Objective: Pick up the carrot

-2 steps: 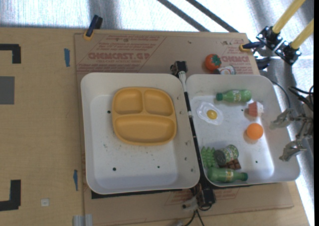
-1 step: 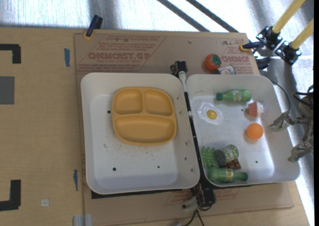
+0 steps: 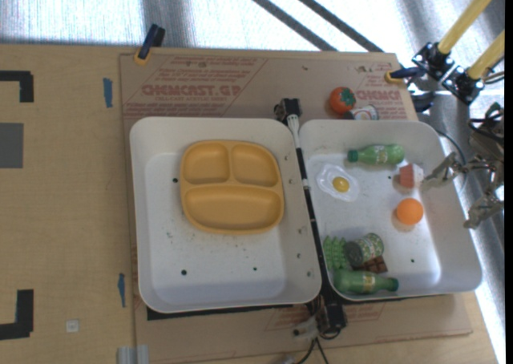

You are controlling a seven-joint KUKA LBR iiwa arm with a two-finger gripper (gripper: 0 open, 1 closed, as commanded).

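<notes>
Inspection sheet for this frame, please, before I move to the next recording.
surface: left bin and right bin on cardboard; yellow divided plate in the left.
job's things: carrot probably the small orange-red piece in right bin; unconfirmed.
clutter: green bottle, second green bottle, fried egg, orange ball, can.
pincer: nothing seen.
cables: wires at near edge between bins.
surroundings: yellow-handled clamps far right.

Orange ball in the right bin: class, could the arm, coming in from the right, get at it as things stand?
Probably yes. The orange ball lies by itself on bare floor near the right wall of the right bin. The reddish piece nearest it lies apart, not touching.
</notes>
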